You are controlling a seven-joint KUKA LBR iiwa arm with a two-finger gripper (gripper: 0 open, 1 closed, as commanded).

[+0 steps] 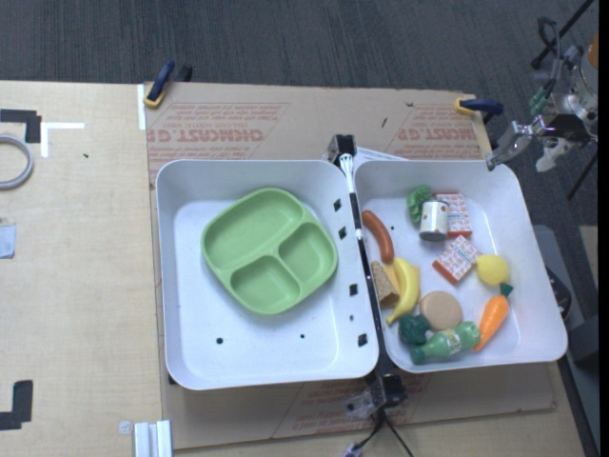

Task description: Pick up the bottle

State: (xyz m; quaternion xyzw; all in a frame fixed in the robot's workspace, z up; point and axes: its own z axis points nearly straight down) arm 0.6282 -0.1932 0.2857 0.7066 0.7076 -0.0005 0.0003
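The bottle [449,342] is green and lies on its side at the front of the right bin [529,225], between a broccoli piece [412,328] and a carrot [492,319]. My gripper [523,156] hangs outside the bin, above its far right corner and well away from the bottle. Its two fingers stand apart and open, with nothing between them.
The right bin also holds a silver can [434,219], two red-and-white cartons [458,258], a lemon [492,269], a banana [407,288], a hot dog [378,236] and a round bun [441,309]. A green divided plate [271,250] lies in the left bin [181,284].
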